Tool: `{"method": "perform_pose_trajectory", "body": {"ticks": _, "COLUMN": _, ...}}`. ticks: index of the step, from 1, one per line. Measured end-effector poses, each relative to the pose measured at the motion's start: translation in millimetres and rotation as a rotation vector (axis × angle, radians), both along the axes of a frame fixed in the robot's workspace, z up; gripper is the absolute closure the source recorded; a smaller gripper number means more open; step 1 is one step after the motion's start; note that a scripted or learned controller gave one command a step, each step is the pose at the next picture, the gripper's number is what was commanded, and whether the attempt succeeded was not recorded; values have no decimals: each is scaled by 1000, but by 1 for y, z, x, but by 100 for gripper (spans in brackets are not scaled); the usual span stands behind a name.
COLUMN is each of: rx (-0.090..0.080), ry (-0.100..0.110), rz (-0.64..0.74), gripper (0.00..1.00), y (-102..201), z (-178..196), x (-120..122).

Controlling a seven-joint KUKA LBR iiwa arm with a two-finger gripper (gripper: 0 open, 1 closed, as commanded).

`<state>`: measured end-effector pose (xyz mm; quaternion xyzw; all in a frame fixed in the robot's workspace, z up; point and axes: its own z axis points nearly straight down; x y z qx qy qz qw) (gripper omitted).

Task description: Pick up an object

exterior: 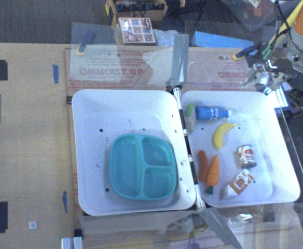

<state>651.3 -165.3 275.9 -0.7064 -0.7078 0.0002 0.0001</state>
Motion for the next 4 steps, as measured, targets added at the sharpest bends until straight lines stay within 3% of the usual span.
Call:
{"method": "perform_pose_trajectory", "body": {"ticks": 1, "rx": 0, "ry": 0, "rz": -99, "gripper": 0, "y": 70, "z": -128, "x": 16}}
{"method": "perform_pose_trajectory", "body": {"ticks": 2, "rx": 6, "ry": -23, "rz": 7, "gripper": 0, "y": 65, "z": -165, "x": 2}}
{"method": "perform_pose_trajectory", "body": {"ticks": 3, "rx": 1, "ry": -3, "rz": 85, "gripper": 0, "y": 33, "z": -189, "x": -28}}
{"method": "perform_pose_trajectory", "body": {"ticks": 4, "rx": 1, "ry": -6, "rz": 105, "gripper": 0, "y": 58, "z": -188, "x": -60}}
